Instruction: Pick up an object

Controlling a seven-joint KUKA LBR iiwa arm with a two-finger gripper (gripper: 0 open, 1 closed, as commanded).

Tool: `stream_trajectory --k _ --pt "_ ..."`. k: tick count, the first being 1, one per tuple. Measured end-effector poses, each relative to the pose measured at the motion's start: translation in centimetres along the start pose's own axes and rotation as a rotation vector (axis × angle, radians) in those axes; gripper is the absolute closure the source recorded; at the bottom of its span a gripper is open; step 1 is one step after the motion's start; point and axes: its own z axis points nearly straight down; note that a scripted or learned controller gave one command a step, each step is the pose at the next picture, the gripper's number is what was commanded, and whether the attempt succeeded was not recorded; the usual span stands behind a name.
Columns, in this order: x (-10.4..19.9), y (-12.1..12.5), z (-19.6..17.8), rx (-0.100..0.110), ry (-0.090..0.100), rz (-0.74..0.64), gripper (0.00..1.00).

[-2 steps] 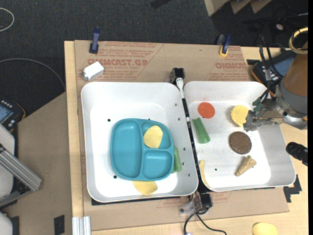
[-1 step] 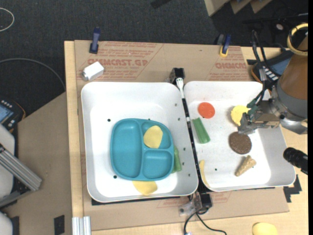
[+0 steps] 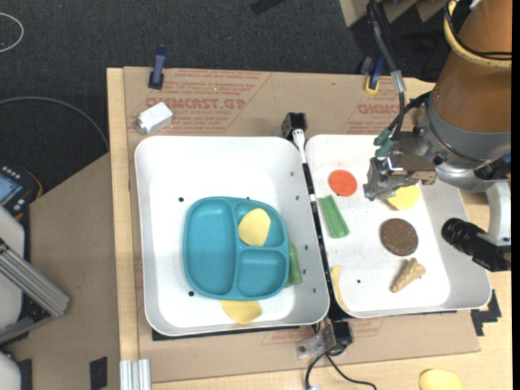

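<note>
Cardboard-topped surface (image 3: 244, 96), two bins: our gripper (image 3: 388, 187) hangs over the yellow piece (image 3: 406, 197), just toward 3 o'clock; can't tell its grip state.

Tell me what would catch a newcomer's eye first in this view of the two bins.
Probably the teal divided tray in the left bin, with a yellow piece lying in its upper right compartment. Next, the grey and orange arm reaching in from the right, its gripper low over the right bin beside an orange disc and a yellow item.
</note>
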Motion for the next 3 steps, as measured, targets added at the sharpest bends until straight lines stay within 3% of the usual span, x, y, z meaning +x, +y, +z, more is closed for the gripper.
stream_trajectory --k 1,2,3 --pt "4.2 0.2 -16.2 -0.013 0.002 0.003 1.0" --pt "1.7 -0.1 -3.9 0.021 -0.003 0.014 1.0" --pt "12.5 -0.2 4.5 0.019 -0.001 0.001 1.0"
